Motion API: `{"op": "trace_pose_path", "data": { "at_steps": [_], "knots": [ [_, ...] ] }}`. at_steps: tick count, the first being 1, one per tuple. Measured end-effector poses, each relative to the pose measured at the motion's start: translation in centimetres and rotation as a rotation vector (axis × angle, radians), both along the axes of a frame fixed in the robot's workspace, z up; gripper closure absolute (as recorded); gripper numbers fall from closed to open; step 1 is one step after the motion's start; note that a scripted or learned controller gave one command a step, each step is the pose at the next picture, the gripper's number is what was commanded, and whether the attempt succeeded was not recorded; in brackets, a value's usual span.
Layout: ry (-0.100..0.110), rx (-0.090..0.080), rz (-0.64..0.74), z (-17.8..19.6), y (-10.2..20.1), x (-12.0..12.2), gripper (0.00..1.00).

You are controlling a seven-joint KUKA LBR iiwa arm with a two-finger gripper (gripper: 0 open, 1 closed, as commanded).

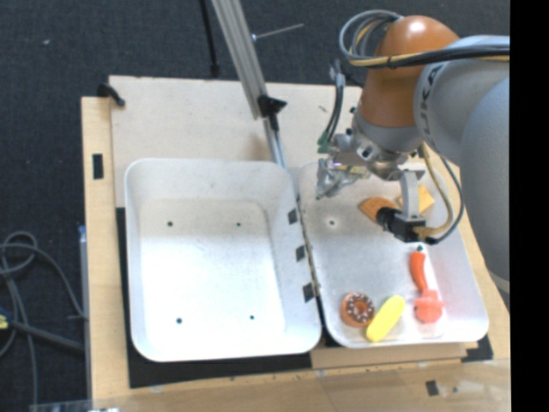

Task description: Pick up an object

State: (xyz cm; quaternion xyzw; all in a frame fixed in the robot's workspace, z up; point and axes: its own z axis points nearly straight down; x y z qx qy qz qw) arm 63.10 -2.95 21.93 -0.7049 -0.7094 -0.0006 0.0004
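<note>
Yellow banana (385,318) sits at six o'clock in my right bin (343,239) while the gripper (327,181), empty-looking though I cannot tell its opening, hovers at eleven, needing descent.

The grey arm (467,110) has a rounded orange band (403,63) above its wrist, looped grey cables (364,33) over it, and a small metallic gripper (328,181).

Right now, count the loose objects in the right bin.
4. A donut, a yellow piece and an orange tool lie near the front edge; an orange-yellow piece sits beside the arm, which may hide more.
</note>
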Motion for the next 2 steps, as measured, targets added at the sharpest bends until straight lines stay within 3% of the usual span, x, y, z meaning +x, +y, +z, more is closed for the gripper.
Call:
{"op": "trace_pose_path", "data": {
  "at_steps": [2],
  "knots": [
    [-0.002, 0.000, 0.001, 2.9, 10.2, 1.3, 1.00]
  ]
}}
